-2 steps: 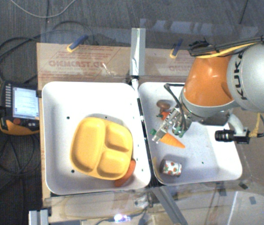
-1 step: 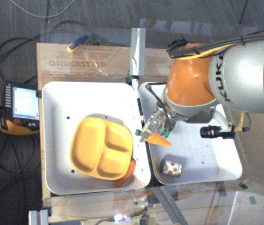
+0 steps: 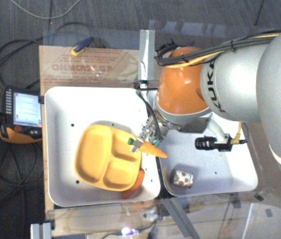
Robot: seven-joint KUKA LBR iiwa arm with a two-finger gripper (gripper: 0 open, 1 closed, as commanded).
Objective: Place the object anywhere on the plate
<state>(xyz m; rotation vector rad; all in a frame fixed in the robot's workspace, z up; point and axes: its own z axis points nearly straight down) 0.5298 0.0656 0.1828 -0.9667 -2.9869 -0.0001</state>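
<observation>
From my seat I see the arm [image 3: 220, 78] reaching in from the right, its grey body and orange band hanging over the seam between the two white bins. The hand [image 3: 148, 136] sits low at that seam, just above the right rim of the yellow plate [image 3: 100, 156]. A toy carrot [image 3: 150, 148], orange with a small green top, lies right under the hand, its green end at the plate's edge and its pointed tip angled out over the divider toward the right bin [image 3: 230, 176]. The carrot looks to be at the fingertips, but I cannot tell whether the fingers are closed on it or merely beside it; the wrist hides them from me. The plate is a divided one with three compartments, resting tilted in the left bin [image 3: 63, 118], and something orange-red [image 3: 135, 185] peeks out from beneath its lower right corner. In the right bin a small patterned cup [image 3: 183, 178] lies on its side near the front wall, well apart from the carrot.
</observation>
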